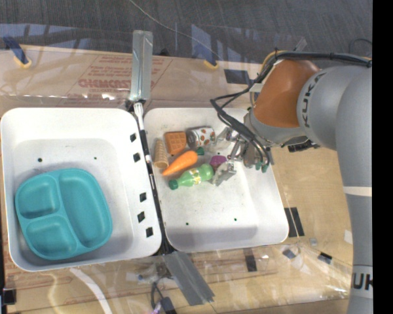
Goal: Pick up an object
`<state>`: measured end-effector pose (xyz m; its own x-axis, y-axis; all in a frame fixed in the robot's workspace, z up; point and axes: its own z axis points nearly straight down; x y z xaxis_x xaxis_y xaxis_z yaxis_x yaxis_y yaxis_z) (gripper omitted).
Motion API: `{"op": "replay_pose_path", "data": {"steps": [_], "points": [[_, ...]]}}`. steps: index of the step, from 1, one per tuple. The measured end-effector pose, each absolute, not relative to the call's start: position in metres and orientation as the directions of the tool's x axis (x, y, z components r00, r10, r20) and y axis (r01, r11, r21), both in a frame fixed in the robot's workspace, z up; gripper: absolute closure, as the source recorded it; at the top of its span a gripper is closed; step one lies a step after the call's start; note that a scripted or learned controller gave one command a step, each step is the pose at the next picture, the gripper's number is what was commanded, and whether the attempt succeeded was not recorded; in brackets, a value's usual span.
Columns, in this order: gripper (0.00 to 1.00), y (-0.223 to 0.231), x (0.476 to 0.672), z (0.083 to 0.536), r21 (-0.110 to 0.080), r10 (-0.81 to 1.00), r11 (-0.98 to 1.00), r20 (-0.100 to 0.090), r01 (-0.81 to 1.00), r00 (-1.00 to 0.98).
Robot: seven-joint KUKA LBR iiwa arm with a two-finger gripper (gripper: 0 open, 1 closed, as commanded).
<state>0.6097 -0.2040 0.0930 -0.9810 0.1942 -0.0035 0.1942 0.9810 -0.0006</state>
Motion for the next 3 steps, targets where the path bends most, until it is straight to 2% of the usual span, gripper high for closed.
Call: {"op": "replay_pose_path", "data": {"steps": [1,2,3], "points": [[0.0,-0.157,0.605,0.092,0.0,0.536,0.844,0.004,0.536,-0.844],[0.0,-0.165,0.612,0.087,-0.035,0.819,0.574,0.029,0.818,-0.574],[1.0,-0.162,0.623,0.103,-0.006,0.817,0.577,0.0,0.817,-0.577]]}}
